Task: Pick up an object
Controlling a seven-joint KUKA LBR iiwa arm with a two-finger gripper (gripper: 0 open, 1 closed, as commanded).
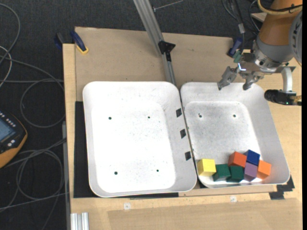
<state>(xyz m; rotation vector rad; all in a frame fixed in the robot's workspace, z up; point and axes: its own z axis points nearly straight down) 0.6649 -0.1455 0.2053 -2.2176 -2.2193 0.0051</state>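
Dark carpet strewn with cables surrounds a wooden bench [144, 47] that carries two white bins side by side. At the far edge of the right bin [268, 123], near its far right corner, hangs the gripper [236, 83], its two fingers spread apart with nothing between them, tips pointing down just above the rim. Above it the arm [278, 23] comes in from the right, its orange band over the wrist, the wrist held roughly upright over the bin's back edge. Out from there, the bin's floor is bare down to its near edge, where the blocks [235, 166] sit bunched together: a yellow one toward the near left corner, then green ones, with orange, blue and purple ones piled toward the near right corner, touching one another. The left bin [96, 128] holds no blocks. By this showing, the pick has not begun in earnest: nothing is grasped, and the gripper stands well apart from the cluster. What is left is to travel across the bin to the near edge, descend over one block, close, and lift.
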